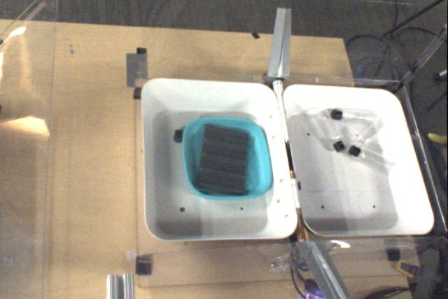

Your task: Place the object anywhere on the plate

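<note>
- A turquoise plate (261, 163), squarish with rounded corners, is seen lying flat in the left white bin (158, 178), and it is taken as the landmark here.
- The object (224, 161), a dark grey block with ridges running across its top, is found lying on the plate. It rests within the plate's rim, slightly tilted against the plate's edges, and turquoise is left showing on all sides of it.
- How far the claw is open, and whether anything is held in it, cannot be told.
- A small dark piece (178, 136) is seen on the bin floor, just beside the plate's upper left corner; what it is cannot be made out.
- The left bin's bare white floor is seen all around the plate, with the widest strip below the plate in the view.
- The right white bin (364, 210) is set to the right of the plate, beyond the seam where the two bin walls meet.
- A cluster of clear plastic items with black caps (348, 134) is seen in that bin, well apart from the plate, to its right and slightly above it; their outlines are too faint to be counted.
- A grey metal post (281, 42) is seen above and to the right of the plate, in line with the seam between the bins.
- The wooden bench (77, 185) is seen left of the plate, past the bin wall.
</note>
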Robot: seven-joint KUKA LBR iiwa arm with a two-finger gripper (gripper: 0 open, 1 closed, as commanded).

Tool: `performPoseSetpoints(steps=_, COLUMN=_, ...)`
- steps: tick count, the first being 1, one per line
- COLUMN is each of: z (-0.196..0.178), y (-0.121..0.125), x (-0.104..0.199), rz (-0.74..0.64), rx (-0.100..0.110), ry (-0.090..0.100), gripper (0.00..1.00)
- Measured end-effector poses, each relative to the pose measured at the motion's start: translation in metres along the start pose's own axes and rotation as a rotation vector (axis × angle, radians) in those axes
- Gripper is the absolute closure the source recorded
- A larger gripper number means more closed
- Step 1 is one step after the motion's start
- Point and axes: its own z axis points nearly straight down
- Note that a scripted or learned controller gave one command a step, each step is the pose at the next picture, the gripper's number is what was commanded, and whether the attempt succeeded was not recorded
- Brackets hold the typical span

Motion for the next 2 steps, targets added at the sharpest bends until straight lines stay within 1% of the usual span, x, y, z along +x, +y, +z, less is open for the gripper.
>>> performPoseSetpoints(steps=1, z=0.0, y=0.0, x=0.0, rz=0.068, rx=0.0, ry=0.0, gripper=0.0)
performPoseSetpoints(steps=2, z=0.001, y=0.023, x=0.086, rz=0.066, rx=0.001, ry=-0.001, gripper=0.0)
